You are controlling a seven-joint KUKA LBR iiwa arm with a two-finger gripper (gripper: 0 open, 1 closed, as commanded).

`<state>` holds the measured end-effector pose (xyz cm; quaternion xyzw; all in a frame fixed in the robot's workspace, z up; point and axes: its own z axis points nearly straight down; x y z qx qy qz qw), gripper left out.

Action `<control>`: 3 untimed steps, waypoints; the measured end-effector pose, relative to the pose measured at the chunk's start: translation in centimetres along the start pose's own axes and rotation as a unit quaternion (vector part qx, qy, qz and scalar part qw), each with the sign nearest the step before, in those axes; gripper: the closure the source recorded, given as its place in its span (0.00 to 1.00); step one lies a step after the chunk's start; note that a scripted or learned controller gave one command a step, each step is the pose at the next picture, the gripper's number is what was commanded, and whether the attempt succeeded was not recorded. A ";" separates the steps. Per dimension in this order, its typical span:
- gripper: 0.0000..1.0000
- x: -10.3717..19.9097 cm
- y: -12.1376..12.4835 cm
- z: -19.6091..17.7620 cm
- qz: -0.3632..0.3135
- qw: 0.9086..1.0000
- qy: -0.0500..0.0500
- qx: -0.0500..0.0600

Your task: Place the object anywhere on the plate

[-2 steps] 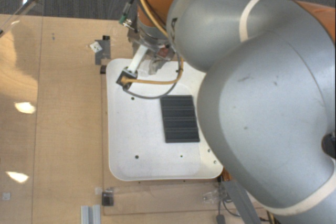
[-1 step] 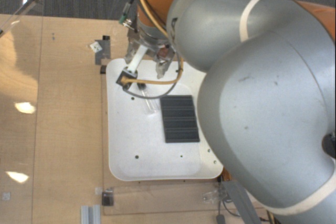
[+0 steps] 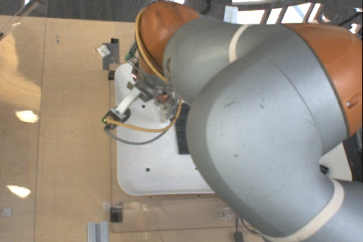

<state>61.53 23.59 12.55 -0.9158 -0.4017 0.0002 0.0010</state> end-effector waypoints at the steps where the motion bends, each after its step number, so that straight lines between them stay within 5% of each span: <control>1: 1.00 0.2 0.0 -1.2 -0.001 1.000 0.002 0.000; 2: 1.00 -8.9 -5.9 3.4 -0.030 1.000 0.007 -0.003; 3: 1.00 -10.0 -8.1 -9.5 -0.205 0.979 0.003 -0.002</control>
